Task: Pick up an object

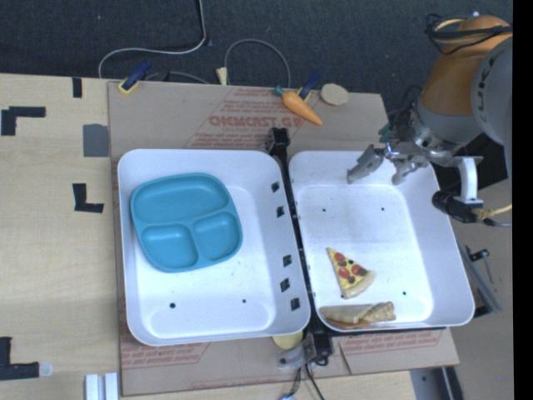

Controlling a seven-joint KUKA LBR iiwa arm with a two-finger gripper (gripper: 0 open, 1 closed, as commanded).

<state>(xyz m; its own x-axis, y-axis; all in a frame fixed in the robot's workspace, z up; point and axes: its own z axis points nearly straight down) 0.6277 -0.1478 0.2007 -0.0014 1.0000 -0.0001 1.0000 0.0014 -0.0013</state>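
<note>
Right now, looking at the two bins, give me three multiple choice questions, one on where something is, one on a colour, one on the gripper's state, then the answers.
1. Where does the pizza slice lie?
A. in the left bin
B. in the right bin
C. on the cardboard behind the bins

2. What colour is the divided plate in the left bin?
A. blue
B. red
C. yellow

3. How is the gripper?
A. shut on the pizza slice
B. shut on the toy carrot
C. open, holding nothing

Answers: 1 B, the slice sits in the right bin's near half. 2 A, the plate is plainly light blue. 3 C, its fingers are spread over the right bin's far edge with nothing between them, and the toy carrot lies on the cardboard beyond.
</note>
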